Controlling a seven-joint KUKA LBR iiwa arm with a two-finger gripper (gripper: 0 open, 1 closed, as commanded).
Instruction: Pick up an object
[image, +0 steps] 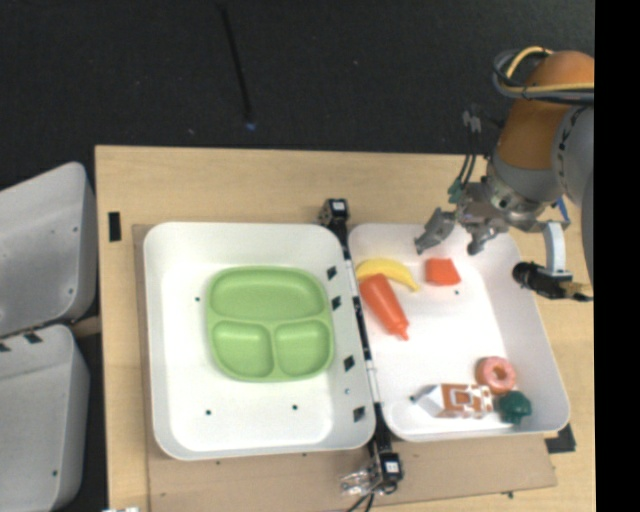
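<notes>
Hovering end effector (455, 233), open | far rim | red block (441, 271) beneath

Green divided tray (268, 322) in white bin (170, 400). Nearest the grey pincer (457, 233): red block (441, 271), yellow banana (388, 271), orange bottle (385, 305). Farthest: pink doughnut (496, 374).

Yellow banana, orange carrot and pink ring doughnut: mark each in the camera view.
Yellow banana (388, 271), camera view, middle of its curve.
Orange carrot (385, 306), camera view, mid-body.
Pink ring doughnut (496, 374), camera view, on its ring.
</notes>
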